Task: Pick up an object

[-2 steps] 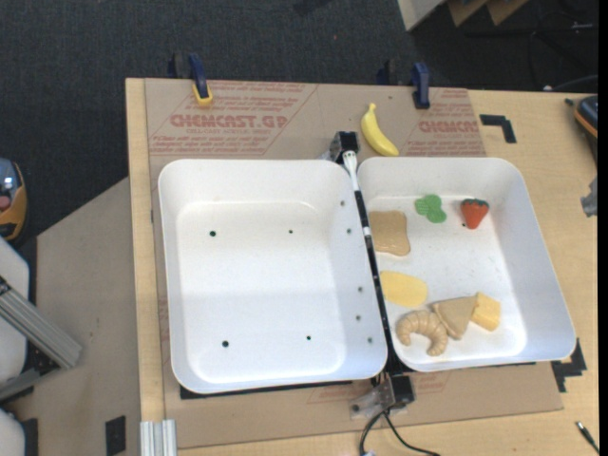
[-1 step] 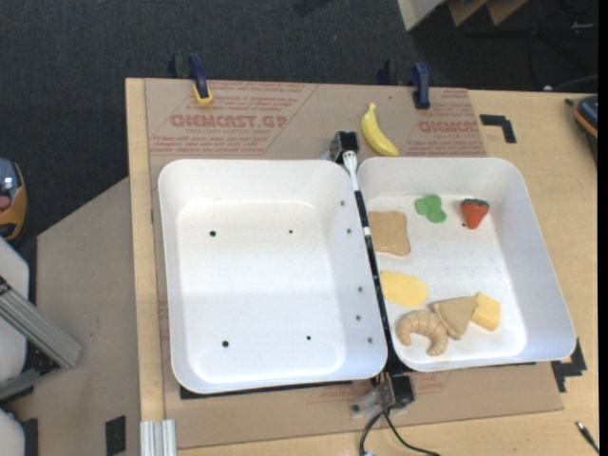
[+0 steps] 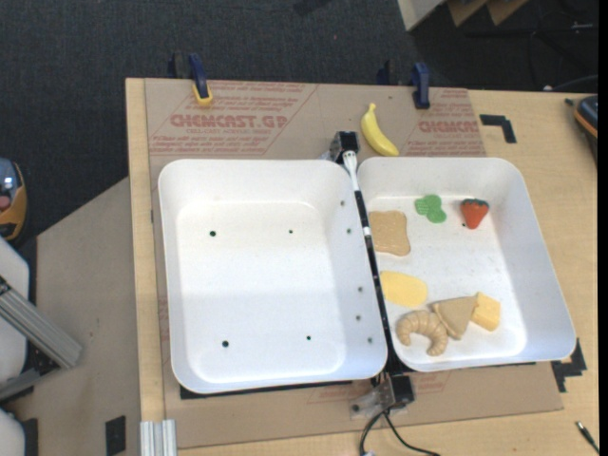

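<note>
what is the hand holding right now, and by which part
Nothing visibly held. The banana lies on the bench, and the croissant and strawberry in the right bin.

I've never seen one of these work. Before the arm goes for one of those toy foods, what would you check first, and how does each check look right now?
1. Objects available in the right bin: ok, several.
2. Strawberry standing free of neighbours: ok.
3. Croissant separate from the wedge: not ok, touching.
4. Banana inside a bin: not ok, on the board behind them.
5. Left bin ready to receive: ok.
6. Gripper state: cannot tell.
</note>
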`<action>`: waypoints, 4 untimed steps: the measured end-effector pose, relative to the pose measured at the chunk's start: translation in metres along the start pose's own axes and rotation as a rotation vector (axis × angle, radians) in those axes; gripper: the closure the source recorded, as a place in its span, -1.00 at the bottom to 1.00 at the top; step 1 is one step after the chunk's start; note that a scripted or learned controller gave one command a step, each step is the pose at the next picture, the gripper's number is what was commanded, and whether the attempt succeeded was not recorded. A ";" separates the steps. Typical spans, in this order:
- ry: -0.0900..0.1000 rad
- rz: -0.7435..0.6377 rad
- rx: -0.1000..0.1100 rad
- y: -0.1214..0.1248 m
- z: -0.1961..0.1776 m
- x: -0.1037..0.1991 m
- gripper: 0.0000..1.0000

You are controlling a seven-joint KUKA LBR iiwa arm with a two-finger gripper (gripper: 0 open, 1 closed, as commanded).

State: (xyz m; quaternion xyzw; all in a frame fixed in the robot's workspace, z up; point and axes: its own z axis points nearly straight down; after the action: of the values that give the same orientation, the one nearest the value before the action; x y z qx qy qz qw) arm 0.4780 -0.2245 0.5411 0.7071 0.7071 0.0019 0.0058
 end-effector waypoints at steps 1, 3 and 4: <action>0.003 0.000 0.009 0.001 0.005 0.001 -1.00; 0.008 -0.003 0.016 0.001 0.056 0.030 1.00; 0.000 0.002 0.002 0.015 0.003 -0.001 1.00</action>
State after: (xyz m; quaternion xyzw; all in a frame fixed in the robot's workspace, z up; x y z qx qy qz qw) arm 0.4930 -0.2254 0.5382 0.7076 0.7066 0.0010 0.0052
